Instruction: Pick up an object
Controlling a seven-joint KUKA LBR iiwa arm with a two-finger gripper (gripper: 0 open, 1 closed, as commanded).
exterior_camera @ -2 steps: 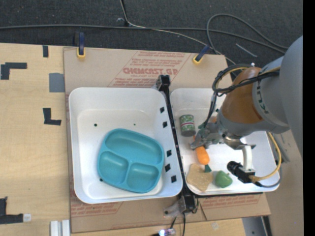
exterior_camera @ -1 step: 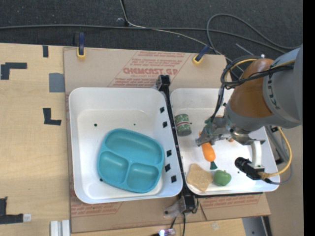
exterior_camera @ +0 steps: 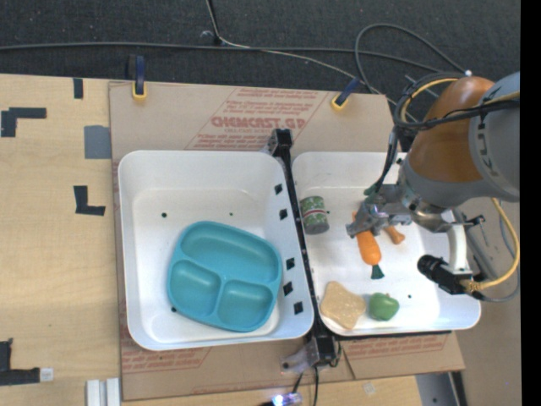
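Two white bins on desk (exterior_camera: pixel 51 227); tool (exterior_camera: pixel 373 218) over carrot (exterior_camera: pixel 368 249) in right bin (exterior_camera: pixel 338 169), grip state unclear.

The arm (exterior_camera: pixel 461 146) covers part of the right bin (exterior_camera: pixel 338 172) and runs off-frame.

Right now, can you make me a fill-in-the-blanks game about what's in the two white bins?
1. The blue tray with three compartments lies in the ____ bin.
2. The carrot is coloured ____.
3. The robot's hand hovers right above the ____.
4. Beside the tan sponge sits a small ____ pepper.

Missing words: left; orange; carrot; green
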